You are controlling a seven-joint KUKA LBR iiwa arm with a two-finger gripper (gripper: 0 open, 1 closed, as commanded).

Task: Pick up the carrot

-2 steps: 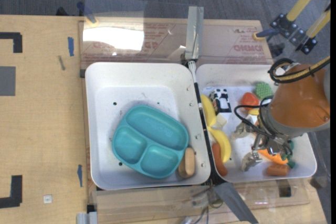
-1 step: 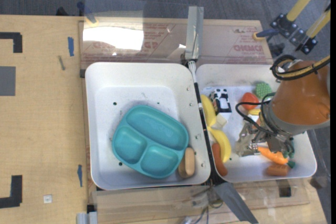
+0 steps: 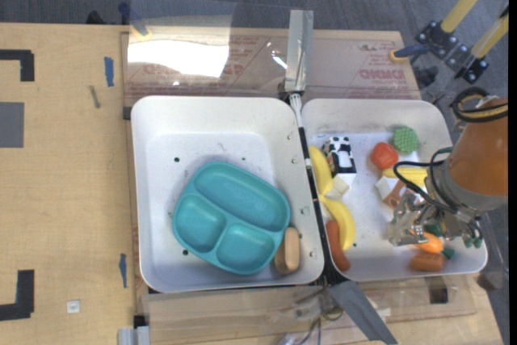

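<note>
The carrot (image 3: 428,261) is a small orange piece with a green end, lying in the front right corner of the right bin (image 3: 367,115). My gripper (image 3: 412,229) is low over that corner, directly above and slightly left of the carrot, with its metal tip touching or nearly touching the carrot's top. Another small orange bit (image 3: 435,246) shows between the gripper and the carrot. The arm's orange band (image 3: 483,161) rises at the right edge.
The right bin also holds two bananas (image 3: 335,202), a black and white toy (image 3: 342,155), a red-orange tomato (image 3: 384,155), a green item (image 3: 405,139), a yellow piece (image 3: 412,174) and a red sausage (image 3: 337,248). In the left bin are a teal divided plate (image 3: 233,216) and a bread roll (image 3: 287,250).
</note>
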